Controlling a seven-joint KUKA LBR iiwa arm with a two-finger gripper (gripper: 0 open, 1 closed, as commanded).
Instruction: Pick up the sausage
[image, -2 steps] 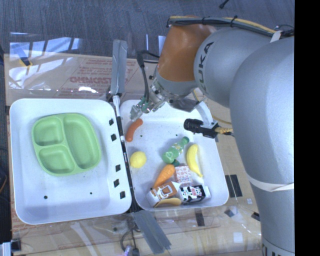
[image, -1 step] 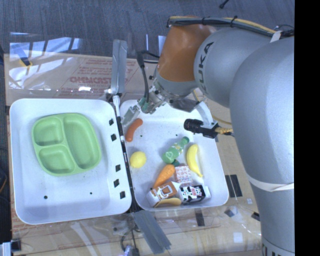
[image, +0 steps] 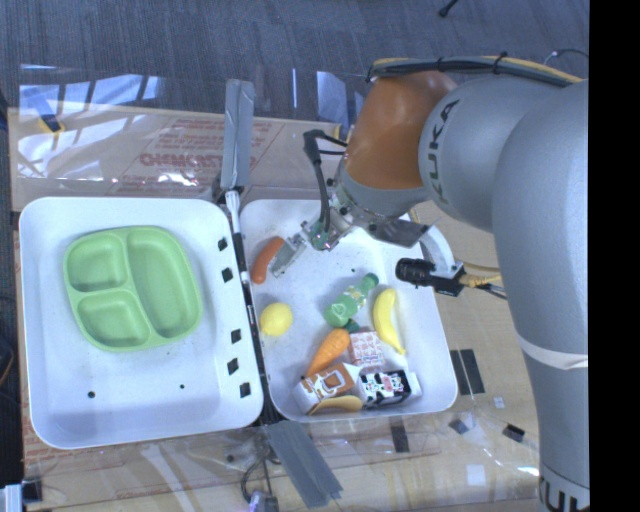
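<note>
Here the sausage (image: 266, 258) lies just left of the gripper (image: 291, 253)

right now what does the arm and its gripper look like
The arm is bulky and rounded, grey, with an orange band above the wrist and dark KUKA lettering. Black and yellow cables run over its top. The gripper is small, metallic and two-fingered.

arm (image: 500, 150): "KUKA" lettering | bench sheet (image: 190, 150): red print, unreadable | cartons: labels too small
</note>
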